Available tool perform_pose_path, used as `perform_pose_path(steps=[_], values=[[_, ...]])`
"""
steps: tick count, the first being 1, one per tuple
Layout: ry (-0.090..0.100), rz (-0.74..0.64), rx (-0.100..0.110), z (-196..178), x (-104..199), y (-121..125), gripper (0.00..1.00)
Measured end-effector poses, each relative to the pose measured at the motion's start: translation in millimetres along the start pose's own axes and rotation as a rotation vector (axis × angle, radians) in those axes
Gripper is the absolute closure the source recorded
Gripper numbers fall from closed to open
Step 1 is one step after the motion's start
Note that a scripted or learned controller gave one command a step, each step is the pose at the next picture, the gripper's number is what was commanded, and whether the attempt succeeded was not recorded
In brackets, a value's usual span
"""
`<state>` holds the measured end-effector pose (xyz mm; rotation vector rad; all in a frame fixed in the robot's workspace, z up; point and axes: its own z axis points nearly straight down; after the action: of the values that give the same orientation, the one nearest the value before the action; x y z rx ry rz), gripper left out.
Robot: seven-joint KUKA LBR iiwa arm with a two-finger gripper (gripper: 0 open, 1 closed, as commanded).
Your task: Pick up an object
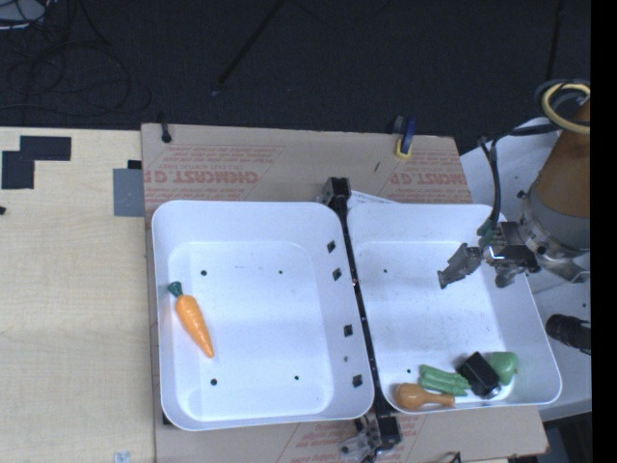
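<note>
Camera view from above puts two shallow white bins side by side on a cardboard sheet point(289, 167) laid across the bench point(67, 287). The left bin point(174, 225) has a toy carrot point(193, 323) lying near its left wall, orange body pointing down and to the right, small green top toward the upper left.

The right bin point(405, 222) has a small heap in its near right corner: an orange pear-shaped toy point(422, 396) at the front, a green bean-like piece point(443, 381) just behind it, a black block point(479, 373) lying over a lighter green object point(502, 363). They touch and overlap, so what the green pieces really are is hard to make out.

The arm point(564, 186) comes in from the right, its upper part cut off by the edge. The claw point(479, 264) hangs over the right half of the right bin, well apart from the heap. From here it is a dark tangle of metal: one finger point(453, 270) juts left and downward, another part sits near the bin's right wall, and they look spread apart with nothing between them. Whether the tips touch the bin floor I cannot tell.

A dark divider strip point(352, 297) runs between the bins, and a blue and yellow clamp point(405, 138) grips the cardboard's far edge.
</note>
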<state>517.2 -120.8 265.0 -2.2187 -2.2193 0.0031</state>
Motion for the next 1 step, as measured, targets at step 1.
perform_pose_path(steps=[1], values=[[0.001, 0.001, 0.002, -9.6, -0.9, -0.2, 1.0]])
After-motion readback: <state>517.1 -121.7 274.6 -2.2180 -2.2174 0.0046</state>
